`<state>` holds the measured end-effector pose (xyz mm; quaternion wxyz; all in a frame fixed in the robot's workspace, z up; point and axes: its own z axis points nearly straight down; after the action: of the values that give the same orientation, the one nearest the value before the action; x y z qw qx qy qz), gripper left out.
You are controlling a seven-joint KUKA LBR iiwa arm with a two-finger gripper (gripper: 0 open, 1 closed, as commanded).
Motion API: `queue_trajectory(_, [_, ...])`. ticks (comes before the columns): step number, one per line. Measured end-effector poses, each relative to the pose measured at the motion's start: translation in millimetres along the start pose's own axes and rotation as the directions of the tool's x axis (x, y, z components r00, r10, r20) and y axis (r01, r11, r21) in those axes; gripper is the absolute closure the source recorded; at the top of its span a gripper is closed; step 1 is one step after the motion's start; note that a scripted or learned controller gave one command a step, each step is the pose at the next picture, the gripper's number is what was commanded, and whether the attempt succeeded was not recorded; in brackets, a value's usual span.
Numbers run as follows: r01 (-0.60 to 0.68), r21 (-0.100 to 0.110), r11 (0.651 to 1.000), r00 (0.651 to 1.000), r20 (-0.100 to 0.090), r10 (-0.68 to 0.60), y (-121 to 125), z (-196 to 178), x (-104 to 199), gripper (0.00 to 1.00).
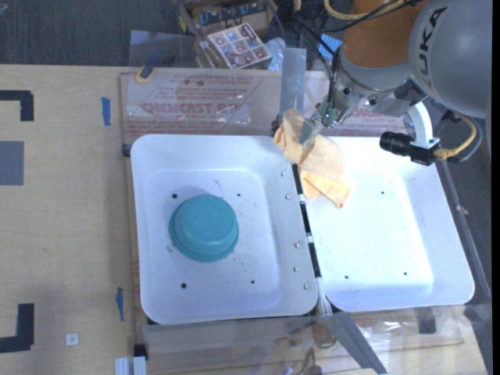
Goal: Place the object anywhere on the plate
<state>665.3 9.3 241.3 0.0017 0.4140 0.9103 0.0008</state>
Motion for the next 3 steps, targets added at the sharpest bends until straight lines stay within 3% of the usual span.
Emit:
queue_trajectory(1, [0.001, 0.002, 1.000, 1.000, -0.001, -0.001, 1, 15, 0, 1.00])
queue_trajectory(2, [0.391, 0.000, 0.920, 0.920, -0.001, -0.391, 28, 13, 54, 1.00])
queue_trajectory(3, [0.717, -0.002, 0.697, 0.697, 0.000, -0.717, 45, 19, 107, 1.00])
